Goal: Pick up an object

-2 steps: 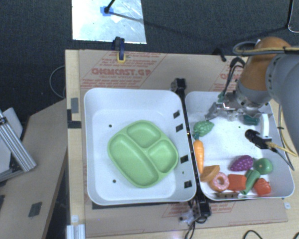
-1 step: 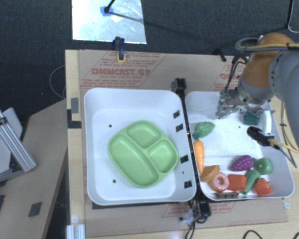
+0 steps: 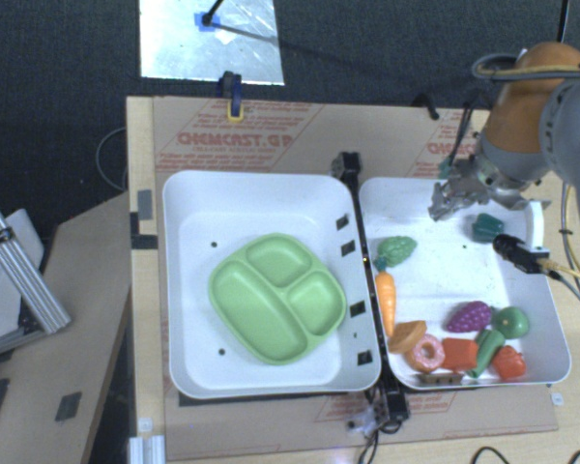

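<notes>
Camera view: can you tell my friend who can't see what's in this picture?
A grey robot arm reaches from the right over the right bin, which holds toy foods: a carrot, grapes, a donut. The left bin holds a green tray.

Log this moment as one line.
gripper: above right white bin | grasp: none seen | green sectioned plastic plate: left white bin
</notes>
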